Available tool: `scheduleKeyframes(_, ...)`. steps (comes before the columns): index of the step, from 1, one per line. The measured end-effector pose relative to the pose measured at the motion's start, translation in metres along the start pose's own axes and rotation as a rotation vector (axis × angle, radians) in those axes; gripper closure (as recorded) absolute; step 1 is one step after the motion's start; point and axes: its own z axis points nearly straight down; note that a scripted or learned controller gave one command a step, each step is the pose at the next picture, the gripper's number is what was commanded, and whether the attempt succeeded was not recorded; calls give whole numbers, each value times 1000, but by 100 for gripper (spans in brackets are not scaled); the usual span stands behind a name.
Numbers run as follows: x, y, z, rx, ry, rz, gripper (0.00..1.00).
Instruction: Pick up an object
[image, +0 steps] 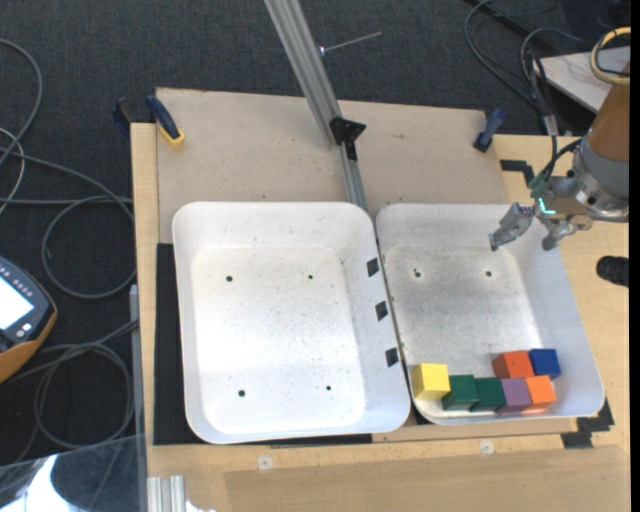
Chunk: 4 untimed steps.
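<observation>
Blocks sit packed along the near edge of the right bin (560, 300): a yellow block (432, 379) at the left end, then two green blocks (475, 392), a purple block (516, 393), an orange block (540, 389), with a red block (516, 364) and a blue block (544, 361) just behind. Most of them touch a neighbour, and the front row lies against the bin's near wall. That crowding is the likely trouble: fingers coming down may land on two blocks at once, or find no gap to slip into, and the wall could block the near finger. The yellow block, with its left side free, looks the easiest target. Beyond them the bin floor lies bare. Farther back, the gripper (525, 230) hangs over the bin's far right part, its two fingers spread apart with nothing between them, well apart from the blocks. The left bin (200, 240) lies beside.
</observation>
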Motion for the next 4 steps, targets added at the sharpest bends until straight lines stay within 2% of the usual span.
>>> scheduleKeyframes(1, 0, 1, -3, -4, -2, -2, 0)
scheduleKeyframes(3, 8, 11, 116, 2, 0, -2, 0)
scheduleKeyframes(4, 8, 12, 118, -2, -1, 0, 0)
